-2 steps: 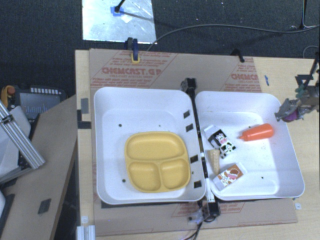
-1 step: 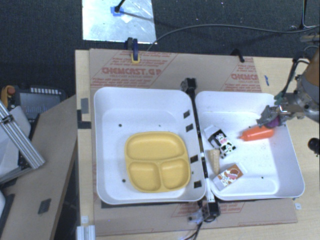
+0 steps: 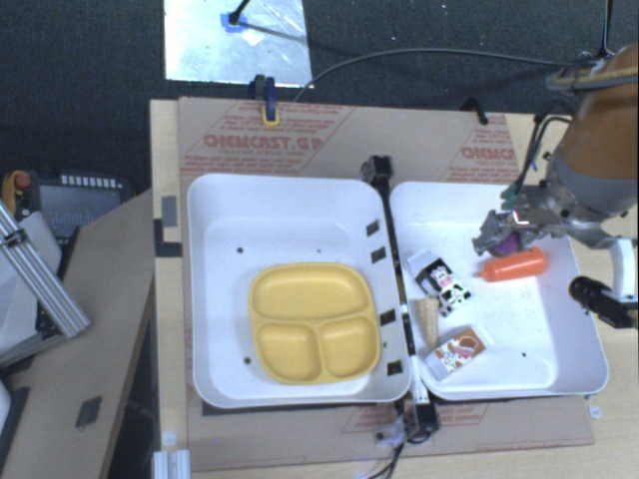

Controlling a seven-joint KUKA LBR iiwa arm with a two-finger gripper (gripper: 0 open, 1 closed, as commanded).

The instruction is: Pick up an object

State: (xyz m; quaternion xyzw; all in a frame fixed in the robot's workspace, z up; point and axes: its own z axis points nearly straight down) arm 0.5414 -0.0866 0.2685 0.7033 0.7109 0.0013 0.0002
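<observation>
Bins: two are being borne, left bin (image 3: 215, 218) beside right bin (image 3: 569, 362).
Tray (image 3: 315, 322): one, being held in left bin.
Carrot (image 3: 515, 264): one.
Gripper (image 3: 499, 230): being hung just above carrot; grip cannot be told.

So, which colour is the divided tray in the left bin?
Yellow. The divided tray shows plainly in the camera view, lying in the left bin.

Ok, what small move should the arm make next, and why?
Probably a short drop toward the orange carrot-shaped toy. The gripper sits just above its upper-left end in the right white bin, and nothing shows between its fingers; that toy lies closest.
</observation>
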